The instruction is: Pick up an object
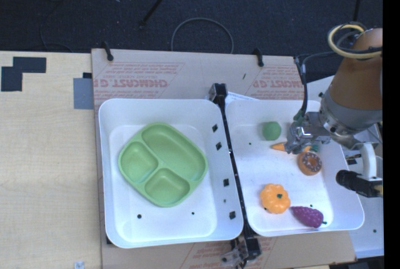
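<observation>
Tool (299, 141) sits low near the right bin's (250, 224) right edge, over the carrot (278, 147), beside the donut (310, 163). Can't tell its opening. Crowding could spoil the grab.

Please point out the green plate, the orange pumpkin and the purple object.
green plate (187, 155): camera view, on its large compartment.
orange pumpkin (275, 198): camera view, middle of its body.
purple object (307, 216): camera view, middle of its body.
</observation>
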`<state>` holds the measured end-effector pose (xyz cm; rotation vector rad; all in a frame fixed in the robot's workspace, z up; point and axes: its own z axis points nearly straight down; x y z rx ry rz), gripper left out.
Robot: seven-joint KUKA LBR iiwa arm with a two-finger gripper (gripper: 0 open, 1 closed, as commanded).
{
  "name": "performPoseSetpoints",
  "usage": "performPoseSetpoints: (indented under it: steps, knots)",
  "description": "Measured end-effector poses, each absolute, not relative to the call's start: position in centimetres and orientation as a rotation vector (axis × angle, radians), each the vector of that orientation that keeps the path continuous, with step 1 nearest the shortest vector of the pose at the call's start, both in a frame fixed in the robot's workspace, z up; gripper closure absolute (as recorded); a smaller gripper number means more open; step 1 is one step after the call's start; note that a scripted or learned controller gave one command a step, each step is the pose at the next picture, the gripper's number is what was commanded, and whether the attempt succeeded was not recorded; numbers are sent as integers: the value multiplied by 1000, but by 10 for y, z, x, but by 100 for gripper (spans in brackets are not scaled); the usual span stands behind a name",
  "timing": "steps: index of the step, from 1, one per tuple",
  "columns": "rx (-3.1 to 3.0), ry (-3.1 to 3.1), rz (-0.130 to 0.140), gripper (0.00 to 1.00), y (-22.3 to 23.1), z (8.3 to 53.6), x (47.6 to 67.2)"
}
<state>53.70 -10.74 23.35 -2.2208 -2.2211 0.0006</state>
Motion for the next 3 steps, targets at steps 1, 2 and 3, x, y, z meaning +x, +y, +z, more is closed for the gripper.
performPoseSetpoints:
  steps: [1, 2, 3]
  knots:
    - [-2216, -2225, 2, 100, -55, 227, 566]
    - [-2214, -2224, 1, 100, -5, 216, 586]
    - [-2214, -2225, -1, 100, 48, 229, 601]
